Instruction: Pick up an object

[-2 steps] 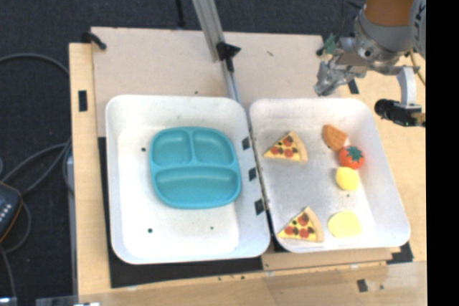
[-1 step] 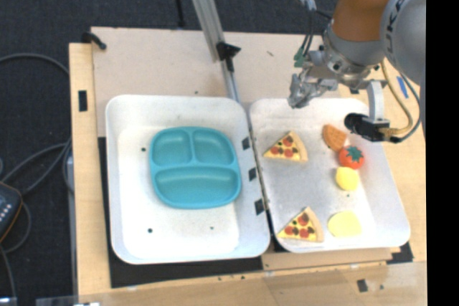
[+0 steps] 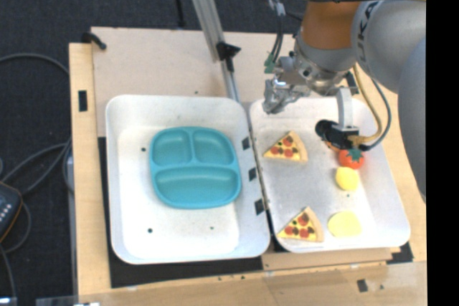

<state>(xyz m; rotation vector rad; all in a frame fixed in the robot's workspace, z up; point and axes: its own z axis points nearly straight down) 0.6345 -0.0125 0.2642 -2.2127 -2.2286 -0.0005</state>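
Observation:
My gripper [image 3: 273,104] hangs over the far left corner of the right bin [image 3: 380,226], with nothing seen between its fingers. Just below it lies a pizza slice [image 3: 286,147]. A second pizza slice [image 3: 302,225] rests near the bin's front edge. A red tomato-like toy [image 3: 351,158] sits toward the right, a yellow lemon-like piece [image 3: 347,179] under it, and a flat yellow disc [image 3: 344,223] further forward.
The left bin [image 3: 129,240] holds a teal divided plate [image 3: 193,167]. A metal pole [image 3: 208,11] slants up behind the bins. The arm's body covers the far right corner of the right bin.

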